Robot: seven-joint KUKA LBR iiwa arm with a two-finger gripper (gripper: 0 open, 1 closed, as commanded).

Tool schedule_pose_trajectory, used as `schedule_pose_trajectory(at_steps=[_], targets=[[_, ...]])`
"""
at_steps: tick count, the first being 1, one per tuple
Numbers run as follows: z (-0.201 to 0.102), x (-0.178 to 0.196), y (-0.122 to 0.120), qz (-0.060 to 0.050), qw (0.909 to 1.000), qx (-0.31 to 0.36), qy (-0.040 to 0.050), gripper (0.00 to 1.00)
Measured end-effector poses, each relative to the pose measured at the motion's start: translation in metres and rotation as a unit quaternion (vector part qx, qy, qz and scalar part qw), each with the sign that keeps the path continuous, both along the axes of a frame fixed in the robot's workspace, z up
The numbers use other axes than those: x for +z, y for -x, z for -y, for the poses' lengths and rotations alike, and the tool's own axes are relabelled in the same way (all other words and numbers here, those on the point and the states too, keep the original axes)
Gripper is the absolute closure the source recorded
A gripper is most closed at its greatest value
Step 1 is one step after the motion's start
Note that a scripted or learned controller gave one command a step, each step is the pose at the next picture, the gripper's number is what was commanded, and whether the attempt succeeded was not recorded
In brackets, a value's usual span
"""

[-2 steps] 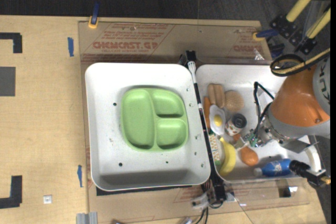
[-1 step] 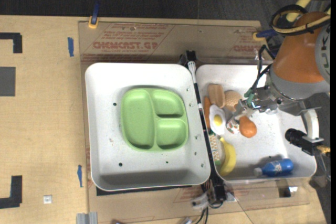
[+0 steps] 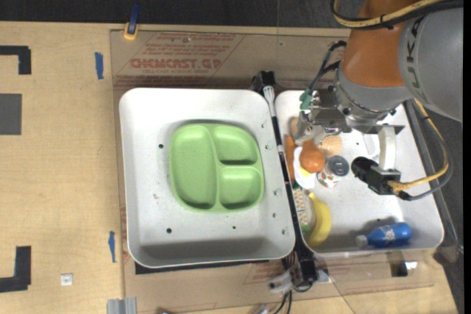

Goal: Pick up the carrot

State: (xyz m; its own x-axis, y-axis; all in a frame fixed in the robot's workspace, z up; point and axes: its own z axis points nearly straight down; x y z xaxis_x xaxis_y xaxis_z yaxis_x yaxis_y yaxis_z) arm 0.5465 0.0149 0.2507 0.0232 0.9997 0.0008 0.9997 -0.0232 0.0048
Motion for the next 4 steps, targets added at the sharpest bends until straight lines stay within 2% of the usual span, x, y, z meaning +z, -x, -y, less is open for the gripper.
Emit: schedule_pose_trajectory(at_steps=[1, 2, 3, 4], targets=[[-0.025, -0.068, 0.001, -0.008, 0.9885, -0.151, 0.0002, 1.0], [-0.025, -0.067, 0.001, -0.007, 0.9884, -0.152, 0.0003, 0.0], [0.05, -0.067, 0.015, -0.007, 0.9672, -0.254, -0.0001, 0.0], [0.057, -0.067, 0.028, -0.008, 0.9385, -0.345, -0.0005, 0.0]])
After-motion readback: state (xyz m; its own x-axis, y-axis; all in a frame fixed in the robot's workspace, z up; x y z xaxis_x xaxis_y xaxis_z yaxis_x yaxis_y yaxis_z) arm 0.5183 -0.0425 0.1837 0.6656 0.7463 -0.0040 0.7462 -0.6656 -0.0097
